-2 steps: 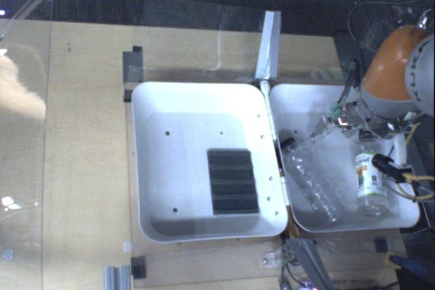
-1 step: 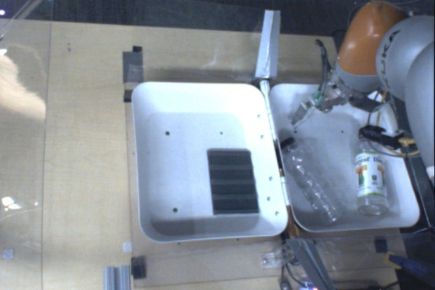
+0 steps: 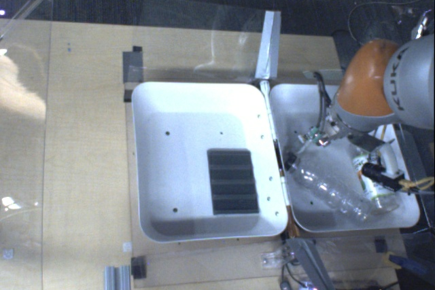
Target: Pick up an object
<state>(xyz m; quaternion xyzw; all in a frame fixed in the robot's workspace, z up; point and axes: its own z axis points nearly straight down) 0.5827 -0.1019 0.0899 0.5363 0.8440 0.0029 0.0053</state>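
Note:
A black ribbed rectangular block (image 3: 232, 180) lies flat in the left bin (image 3: 156, 146), toward its front right. In the right bin (image 3: 292, 105) a clear plastic bottle (image 3: 327, 191) lies on its side, running from the bin's left wall toward the front right corner. My gripper (image 3: 314, 137) reaches down into the right bin under the orange-banded wrist (image 3: 366, 86). It hangs just above and behind the bottle's left end. The wrist hides much of the gripper and the bin's back right part.
A raised rim between the two bins (image 3: 275, 146) separates them. A small white and green item (image 3: 375, 192) sits near the bottle's right end, by the right bin's front right corner. A clear panel edge (image 3: 268, 44) stands behind the bins.

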